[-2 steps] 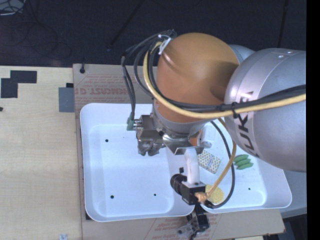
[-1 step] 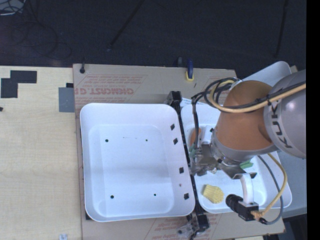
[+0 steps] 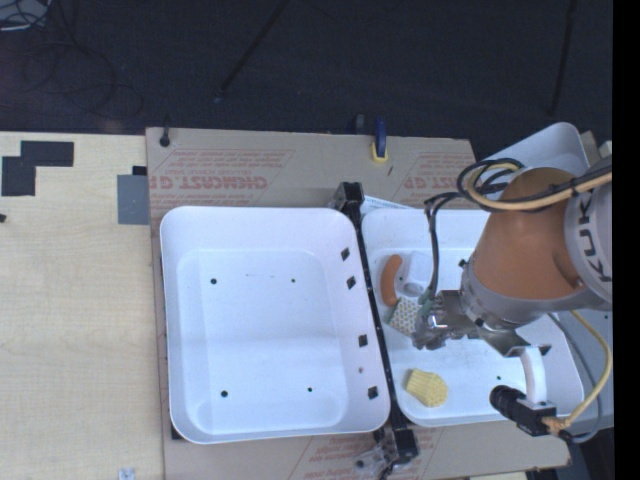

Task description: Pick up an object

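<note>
In the right bin (image 3: 470, 230) lie an orange sausage-shaped thing (image 3: 389, 279), a pale perforated piece (image 3: 404, 316) just below it, and a yellow corn-like chunk (image 3: 427, 387) near the front wall. My gripper (image 3: 428, 330) hangs low over the bin's middle, right beside the perforated piece and below the orange thing. The orange wrist band and arm cover much of the bin's right half. I see nothing clearly between the fingers, and their spread is hidden by the wrist.
The left bin (image 3: 262, 230) sits next to the right one, split from it by a black clamp strip (image 3: 362, 298). Both rest on a cardboard sheet (image 3: 250, 173) on the wooden bench (image 3: 70, 318). A small white cup-like thing (image 3: 414, 288) lies near the orange piece.
</note>
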`<state>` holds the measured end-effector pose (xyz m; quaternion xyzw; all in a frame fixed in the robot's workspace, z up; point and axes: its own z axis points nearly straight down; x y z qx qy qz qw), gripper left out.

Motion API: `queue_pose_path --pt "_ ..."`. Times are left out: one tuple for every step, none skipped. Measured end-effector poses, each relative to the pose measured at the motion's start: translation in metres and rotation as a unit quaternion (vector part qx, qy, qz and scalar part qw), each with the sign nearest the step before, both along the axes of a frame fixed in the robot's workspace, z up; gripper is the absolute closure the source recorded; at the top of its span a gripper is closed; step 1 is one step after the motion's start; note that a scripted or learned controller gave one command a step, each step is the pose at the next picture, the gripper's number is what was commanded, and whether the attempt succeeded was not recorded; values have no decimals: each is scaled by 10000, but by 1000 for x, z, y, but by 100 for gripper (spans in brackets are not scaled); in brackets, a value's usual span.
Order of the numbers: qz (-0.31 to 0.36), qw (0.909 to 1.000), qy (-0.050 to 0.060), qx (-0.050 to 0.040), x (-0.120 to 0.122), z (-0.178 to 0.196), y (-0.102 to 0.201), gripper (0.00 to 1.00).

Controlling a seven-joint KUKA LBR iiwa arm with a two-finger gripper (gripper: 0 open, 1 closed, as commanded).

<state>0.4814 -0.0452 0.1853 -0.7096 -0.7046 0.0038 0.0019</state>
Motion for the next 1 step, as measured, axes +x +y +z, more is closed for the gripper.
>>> queue_pose_path --pt "-8 10000 -3 19 0 11 3 100"
